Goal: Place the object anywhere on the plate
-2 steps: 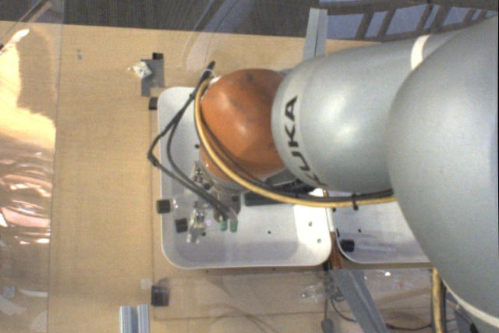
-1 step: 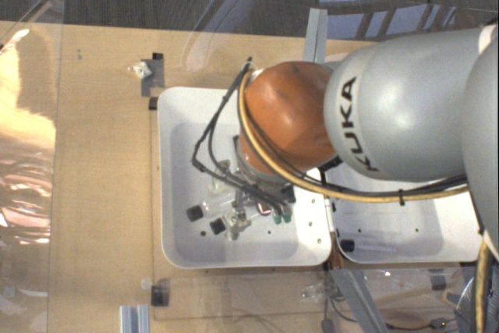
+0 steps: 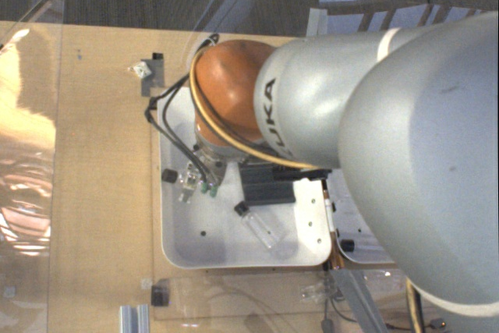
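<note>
The grey arm with its orange band [image 3: 226, 86] covers most of the view and reaches down into the left bin [image 3: 179, 246]. My gripper [image 3: 195, 182] hangs low over the bin's upper left part, close to its floor. A small black piece [image 3: 168, 176] lies just left of the gripper. A black rectangular block [image 3: 267, 185] sits to the gripper's right, partly under the arm. Below the block lies a clear tube-like object [image 3: 263, 232] with a black cap [image 3: 240, 208].
A white bracket [image 3: 312, 222] stands along the left bin's right wall. A strip of the right bin [image 3: 366, 249] shows under the arm, with a small black item [image 3: 347, 246] in it. The wooden bench [image 3: 93, 168] extends to the left, with clear plastic panels.
</note>
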